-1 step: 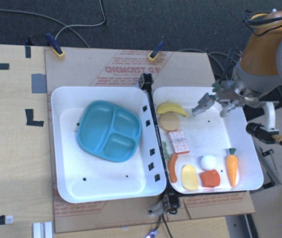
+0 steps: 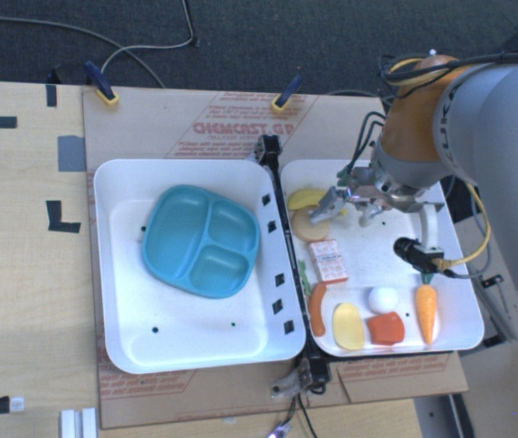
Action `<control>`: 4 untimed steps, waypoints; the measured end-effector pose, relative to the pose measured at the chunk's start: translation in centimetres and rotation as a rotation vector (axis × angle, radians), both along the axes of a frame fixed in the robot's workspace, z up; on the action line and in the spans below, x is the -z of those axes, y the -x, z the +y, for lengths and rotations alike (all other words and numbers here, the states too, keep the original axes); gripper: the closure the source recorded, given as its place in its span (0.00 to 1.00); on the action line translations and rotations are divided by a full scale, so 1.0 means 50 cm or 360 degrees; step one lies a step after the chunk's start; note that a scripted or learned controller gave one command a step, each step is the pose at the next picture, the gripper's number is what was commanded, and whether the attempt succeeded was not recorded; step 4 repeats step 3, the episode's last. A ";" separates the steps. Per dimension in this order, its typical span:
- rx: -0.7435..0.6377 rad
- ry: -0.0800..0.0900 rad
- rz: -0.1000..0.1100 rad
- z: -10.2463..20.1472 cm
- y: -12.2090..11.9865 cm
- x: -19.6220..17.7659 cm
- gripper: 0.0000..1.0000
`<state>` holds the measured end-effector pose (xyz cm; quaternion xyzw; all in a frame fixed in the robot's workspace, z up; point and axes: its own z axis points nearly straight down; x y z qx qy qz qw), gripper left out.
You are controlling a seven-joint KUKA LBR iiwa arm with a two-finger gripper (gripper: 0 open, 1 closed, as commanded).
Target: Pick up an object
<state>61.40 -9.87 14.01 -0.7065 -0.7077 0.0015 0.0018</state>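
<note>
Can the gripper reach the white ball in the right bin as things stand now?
Probably yes. The ball lies uncovered, with nothing above it; the gripper hovers in the same bin.

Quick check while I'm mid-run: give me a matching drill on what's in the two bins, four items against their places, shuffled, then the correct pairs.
Items:
1. blue divided plate
2. white ball
3. carrot
4. gripper

Places:
A. near the right bin's right wall, toward its front edge
B. over the right bin's back-left corner, by the yellow piece
C. in the left bin
D. in the right bin, just above the red-orange block

Pairs: 1-C, 2-D, 3-A, 4-B
</note>
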 end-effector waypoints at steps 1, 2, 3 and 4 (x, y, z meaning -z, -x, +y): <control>-0.0002 0.0000 -0.0014 -0.016 -0.060 0.102 0.00; -0.0001 0.0001 -0.0011 0.012 -0.110 0.110 0.00; -0.0004 0.0001 -0.0003 0.011 -0.108 0.090 1.00; -0.0004 0.0001 -0.0003 0.011 -0.108 0.090 1.00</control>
